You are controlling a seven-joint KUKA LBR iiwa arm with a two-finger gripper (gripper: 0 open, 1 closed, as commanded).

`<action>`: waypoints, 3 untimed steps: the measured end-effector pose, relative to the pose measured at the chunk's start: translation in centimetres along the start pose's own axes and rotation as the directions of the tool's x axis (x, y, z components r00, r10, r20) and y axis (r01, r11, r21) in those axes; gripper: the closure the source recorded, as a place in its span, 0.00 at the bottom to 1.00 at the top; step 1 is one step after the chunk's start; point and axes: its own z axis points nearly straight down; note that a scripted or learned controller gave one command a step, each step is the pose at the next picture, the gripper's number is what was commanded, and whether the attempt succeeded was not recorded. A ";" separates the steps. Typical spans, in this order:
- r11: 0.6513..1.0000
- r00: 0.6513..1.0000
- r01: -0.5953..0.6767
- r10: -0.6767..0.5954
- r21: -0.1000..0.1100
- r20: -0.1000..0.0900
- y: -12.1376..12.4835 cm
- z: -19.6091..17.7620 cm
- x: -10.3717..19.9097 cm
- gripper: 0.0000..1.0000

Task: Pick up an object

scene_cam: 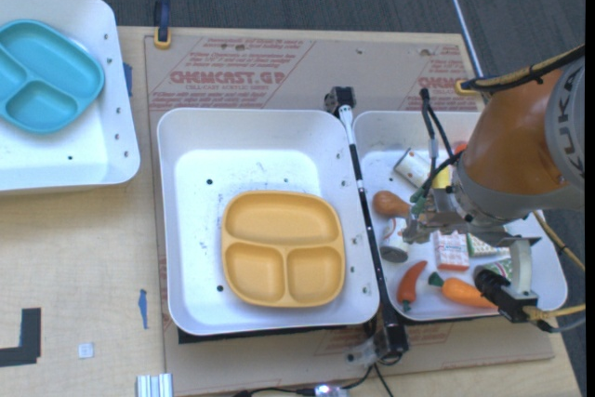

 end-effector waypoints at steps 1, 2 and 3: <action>1.000 1.000 -0.001 0.001 0.000 0.000 0.0 0.0 0.0 0.00; 1.000 1.000 -0.004 0.004 -0.007 0.006 0.1 9.4 -7.1 0.00; 1.000 1.000 -0.005 0.005 -0.013 0.009 0.2 8.4 -7.2 1.00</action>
